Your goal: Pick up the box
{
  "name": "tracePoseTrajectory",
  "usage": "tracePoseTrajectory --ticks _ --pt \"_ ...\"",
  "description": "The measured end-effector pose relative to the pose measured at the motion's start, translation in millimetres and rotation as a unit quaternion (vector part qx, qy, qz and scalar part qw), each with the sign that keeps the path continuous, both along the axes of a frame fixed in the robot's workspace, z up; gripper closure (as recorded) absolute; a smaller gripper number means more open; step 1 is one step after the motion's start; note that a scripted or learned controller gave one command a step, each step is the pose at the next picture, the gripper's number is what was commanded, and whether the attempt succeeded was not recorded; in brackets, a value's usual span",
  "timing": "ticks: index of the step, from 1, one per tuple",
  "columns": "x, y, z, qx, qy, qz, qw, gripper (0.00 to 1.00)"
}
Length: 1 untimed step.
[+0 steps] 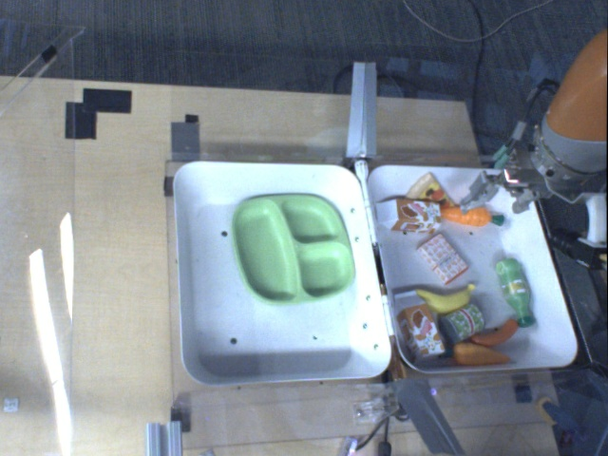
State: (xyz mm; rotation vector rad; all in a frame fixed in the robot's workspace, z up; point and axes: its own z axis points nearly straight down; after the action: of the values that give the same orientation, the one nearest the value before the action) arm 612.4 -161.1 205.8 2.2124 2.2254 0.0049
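The box (442, 257) is a small flat pack with a pink-and-white check pattern, lying in the middle of the right bin (560, 335). My gripper (500, 194) hangs over the bin's far right corner, above and to the right of the box and well apart from it. It is open, with nothing between its fingers. One fingertip sits just above the orange carrot (468, 217).
Around the box lie a brown carton (416, 217), a pizza slice (427, 188), a green bottle (514, 291), a banana (446, 298), a green can (462, 323), a second carton (421, 332) and another carrot (483, 351). The left bin (204, 340) holds a green divided plate (293, 246).
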Motion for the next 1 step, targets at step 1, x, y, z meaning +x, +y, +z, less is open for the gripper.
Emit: tracePoseTrajectory --ticks 1 --pt "-62.5 63.0 -102.3 -0.0001 -0.003 0.057 0.9984 0.00"
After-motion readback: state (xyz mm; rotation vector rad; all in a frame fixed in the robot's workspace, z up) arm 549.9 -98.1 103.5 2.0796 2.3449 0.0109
